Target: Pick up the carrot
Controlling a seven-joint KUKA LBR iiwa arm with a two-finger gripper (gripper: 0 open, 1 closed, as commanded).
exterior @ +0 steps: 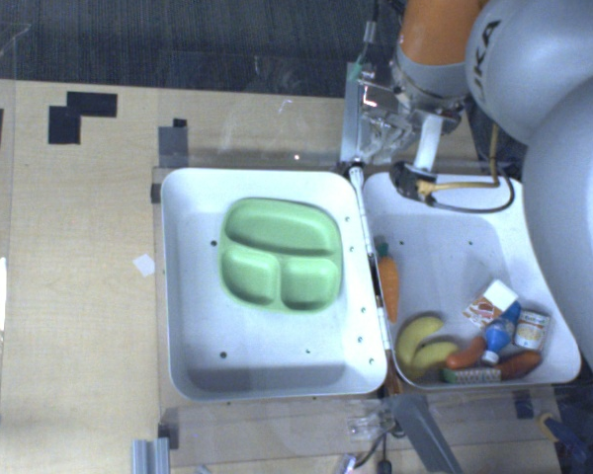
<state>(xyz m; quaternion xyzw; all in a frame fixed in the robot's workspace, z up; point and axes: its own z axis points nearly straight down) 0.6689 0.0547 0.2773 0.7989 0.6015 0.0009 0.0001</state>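
Observation:
The carrot (387,286) is a small orange piece with a green tip. It lies lengthwise against the left wall of the right bin (455,245), close to the divider between the bins. The gripper (383,131) hangs under the orange-banded wrist at the far edge of the bins, above the top of the divider. It is well behind the carrot and apart from it. Nothing shows held at the gripper.
A green three-compartment tray (280,253) sits in the left bin (193,294). In the right bin's near corner lie bananas (425,342), a red sausage (465,355), a blue bottle (494,338), a small can (531,329) and a white carton (490,302). A cable (469,200) loops over the bin's back.

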